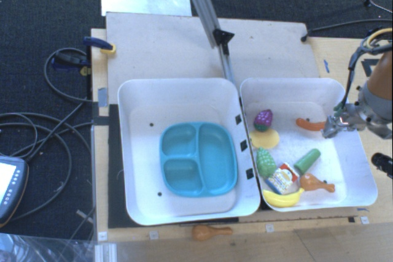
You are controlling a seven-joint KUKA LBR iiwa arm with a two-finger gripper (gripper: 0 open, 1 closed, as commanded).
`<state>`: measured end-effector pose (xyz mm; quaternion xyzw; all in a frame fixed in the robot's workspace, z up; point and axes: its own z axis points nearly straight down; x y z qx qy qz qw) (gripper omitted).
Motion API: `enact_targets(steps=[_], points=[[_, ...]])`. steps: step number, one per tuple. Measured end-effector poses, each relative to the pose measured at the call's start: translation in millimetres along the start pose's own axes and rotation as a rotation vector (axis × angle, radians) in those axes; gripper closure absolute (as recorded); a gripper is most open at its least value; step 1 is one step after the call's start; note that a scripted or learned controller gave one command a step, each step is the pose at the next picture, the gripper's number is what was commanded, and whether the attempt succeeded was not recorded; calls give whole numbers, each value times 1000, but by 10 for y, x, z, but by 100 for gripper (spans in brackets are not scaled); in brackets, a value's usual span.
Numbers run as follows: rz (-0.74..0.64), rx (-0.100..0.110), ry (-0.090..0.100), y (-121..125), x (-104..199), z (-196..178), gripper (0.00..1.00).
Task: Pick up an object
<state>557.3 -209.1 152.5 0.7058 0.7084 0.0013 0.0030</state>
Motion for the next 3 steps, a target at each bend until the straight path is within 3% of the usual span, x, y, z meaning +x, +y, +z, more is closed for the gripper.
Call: enact_targets(steps=[2, 3], points=[[-4, -2, 0, 80, 10, -992, 100], [-7, 5, 3, 74, 435, -965, 100]])
